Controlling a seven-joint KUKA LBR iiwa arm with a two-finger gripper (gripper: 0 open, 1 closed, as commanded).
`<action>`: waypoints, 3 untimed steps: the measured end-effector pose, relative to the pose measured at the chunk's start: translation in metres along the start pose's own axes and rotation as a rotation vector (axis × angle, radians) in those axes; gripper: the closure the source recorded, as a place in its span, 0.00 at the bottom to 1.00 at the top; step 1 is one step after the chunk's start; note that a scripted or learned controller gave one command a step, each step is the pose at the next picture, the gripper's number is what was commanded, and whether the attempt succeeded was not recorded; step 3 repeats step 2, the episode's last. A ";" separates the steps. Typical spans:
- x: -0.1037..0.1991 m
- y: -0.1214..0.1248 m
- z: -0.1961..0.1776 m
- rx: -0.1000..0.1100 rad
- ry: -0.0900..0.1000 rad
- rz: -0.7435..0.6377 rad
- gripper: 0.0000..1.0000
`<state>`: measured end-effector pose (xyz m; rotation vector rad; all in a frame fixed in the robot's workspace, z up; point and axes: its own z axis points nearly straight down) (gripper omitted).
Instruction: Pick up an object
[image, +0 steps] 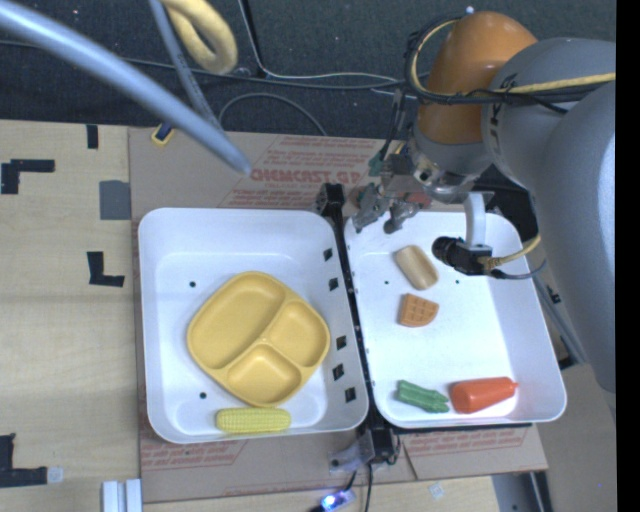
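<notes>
Since the gripper (385, 212) hangs empty, fingers apart, I'd judge the bread roll (415, 267) at five o'clock light, stiff — pinch its narrow waist.

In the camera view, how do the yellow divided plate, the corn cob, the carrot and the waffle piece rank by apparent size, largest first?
1. Yellow divided plate, clearly the largest.
2. Corn cob.
3. Carrot. It looks close to the corn in size, so this order is unsure.
4. Waffle piece, the smallest.
</notes>
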<state>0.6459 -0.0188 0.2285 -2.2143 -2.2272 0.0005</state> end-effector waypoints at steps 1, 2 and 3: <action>0.061 -0.007 0.004 0.001 0.000 0.000 1.00; 0.104 -0.007 0.001 0.000 -0.001 0.002 1.00; 0.104 -0.007 0.001 0.000 -0.001 0.002 1.00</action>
